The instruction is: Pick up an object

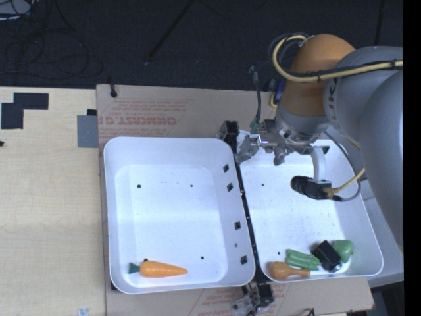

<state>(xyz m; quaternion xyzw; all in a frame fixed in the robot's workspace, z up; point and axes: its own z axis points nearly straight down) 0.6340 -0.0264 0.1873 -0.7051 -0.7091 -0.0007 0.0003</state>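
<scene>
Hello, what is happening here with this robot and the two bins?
A grey arm reaches in over the right bin, near its far edge. Its claw holds nothing I can see. A green toy, a black piece and an orange piece lie at that bin's near edge. A toy carrot lies in the left bin.

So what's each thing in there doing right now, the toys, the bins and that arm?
Carrot: lying flat near the front edge of the left bin.
Green vegetable: lying flat in the right bin, front corner.
Black block: beside the green vegetable, touching it.
Tan gourd-shaped toy: lying against the front wall.
Gripper: above the right bin's back edge, holding nothing visible.
</scene>
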